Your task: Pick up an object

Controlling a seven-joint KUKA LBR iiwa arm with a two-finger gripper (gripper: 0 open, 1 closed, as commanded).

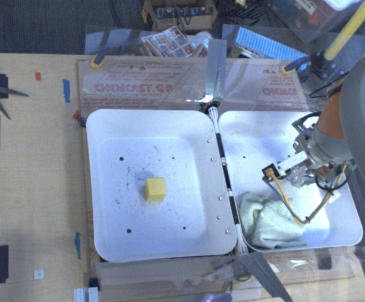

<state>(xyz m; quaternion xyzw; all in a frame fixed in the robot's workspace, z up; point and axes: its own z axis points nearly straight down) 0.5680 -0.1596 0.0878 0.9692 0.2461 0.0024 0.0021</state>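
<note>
Two candidates here: a small yellow block (155, 189) sitting alone near the middle of the left bin (107, 131), and a crumpled pale cloth (267, 219) bunched in the near corner of the right bin (252, 128). Gripper (289, 173) hanging over the right bin, just above and beside the cloth, nothing visibly held. Can't tell if the fingers are apart or together, too much cable and bracket clutter around them.

Going by position, cloth looks like the nearer target. Best bet, probably: come straight down on the tallest fold, not the flat edge, so there's actual bulk to pinch. Worth staying clear of the bin wall and the divider between the bins, since the cloth is tucked right against both. Also a yellow-black cable (296, 212) looping across the cloth, so easy to snag that instead.

Block would be a cleaner grab, honestly: rigid, flat sides, open space all around. Just needs a trip across the divider.
</note>
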